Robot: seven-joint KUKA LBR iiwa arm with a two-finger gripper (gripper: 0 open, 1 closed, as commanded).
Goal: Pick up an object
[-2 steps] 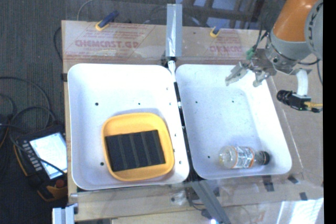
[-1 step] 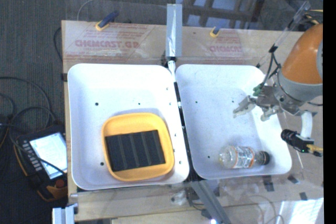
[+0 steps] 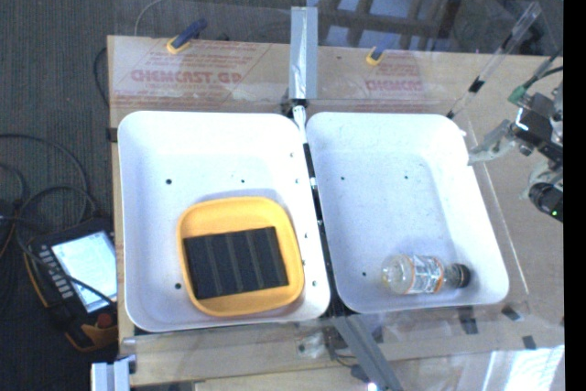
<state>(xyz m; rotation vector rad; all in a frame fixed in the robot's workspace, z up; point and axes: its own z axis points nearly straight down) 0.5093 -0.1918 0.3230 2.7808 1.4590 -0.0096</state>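
Lying on its side near the front edge of the right bin (image 3: pixel 366 151), a small clear plastic bottle (image 3: pixel 424 275) with a dark cap points its cap toward the bin's right wall; it touches nothing else. Beside it, the left bin (image 3: pixel 156 142) holds a yellow tray-like container (image 3: pixel 240 257) with a dark ribbed insert, set toward that bin's front right corner, close to the divide between the two bins. Both bins sit side by side on the desk (image 3: pixel 220 73), which is covered at the back by printed cardboard. At the right edge, part of the arm's pincer (image 3: pixel 536 133) hangs outside the right bin, well apart from the bottle; whether it is open or closed cannot be told.
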